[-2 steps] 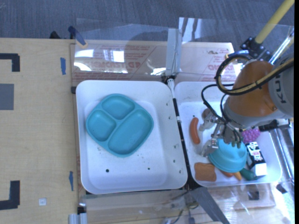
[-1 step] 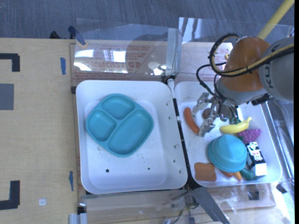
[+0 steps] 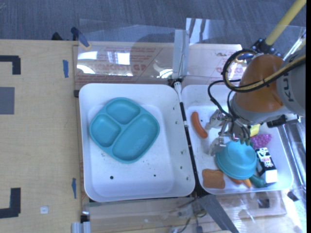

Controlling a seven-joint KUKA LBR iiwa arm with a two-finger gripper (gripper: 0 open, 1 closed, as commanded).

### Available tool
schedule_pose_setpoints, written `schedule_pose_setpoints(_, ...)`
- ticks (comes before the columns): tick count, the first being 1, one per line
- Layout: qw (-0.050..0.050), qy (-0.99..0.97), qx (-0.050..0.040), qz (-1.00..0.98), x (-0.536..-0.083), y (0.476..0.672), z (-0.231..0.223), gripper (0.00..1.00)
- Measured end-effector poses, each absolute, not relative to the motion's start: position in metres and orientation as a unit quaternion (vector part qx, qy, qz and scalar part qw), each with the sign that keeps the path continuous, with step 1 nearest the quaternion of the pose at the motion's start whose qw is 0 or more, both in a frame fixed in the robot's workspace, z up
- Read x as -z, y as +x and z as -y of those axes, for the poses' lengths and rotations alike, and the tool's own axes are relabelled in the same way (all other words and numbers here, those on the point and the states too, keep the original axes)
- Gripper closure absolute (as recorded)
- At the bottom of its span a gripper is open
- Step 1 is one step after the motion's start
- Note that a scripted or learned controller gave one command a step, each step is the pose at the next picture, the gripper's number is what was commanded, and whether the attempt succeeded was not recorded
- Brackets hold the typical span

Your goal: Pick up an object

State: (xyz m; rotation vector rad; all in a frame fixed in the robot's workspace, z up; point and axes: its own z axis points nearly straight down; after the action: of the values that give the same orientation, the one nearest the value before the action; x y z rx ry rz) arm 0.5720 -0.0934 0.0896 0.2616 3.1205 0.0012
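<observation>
My gripper [image 3: 215, 133] hangs over the right bin [image 3: 194, 97], below the orange wrist band, and stands open with nothing between its fingers. A red-orange sausage [image 3: 198, 124] lies just to its left. A blue cup [image 3: 237, 159] sits right beside the gripper on its lower right; I cannot tell if they touch. An orange bread-like piece [image 3: 213, 178] lies at the bin's front. Purple grapes [image 3: 261, 140] and a black-and-white object [image 3: 266, 165] rest on the right side, partly under the arm.
The left bin [image 3: 92, 178] holds a blue divided plate [image 3: 125, 129]. A yellow piece [image 3: 254, 129] and a teal piece [image 3: 258, 181] lie among the toys on the right. A clear wall [image 3: 180, 52] rises behind the bins.
</observation>
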Motion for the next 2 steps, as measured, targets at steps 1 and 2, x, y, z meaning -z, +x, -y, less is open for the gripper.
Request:
schedule_pose_setpoints(1,0.001,0.054,0.0002,-0.999,-0.09,0.664,0.099,0.0)
schedule_pose_setpoints(2,0.005,0.011,-0.0001,-1.0,-0.09,0.588,0.09,0.0)
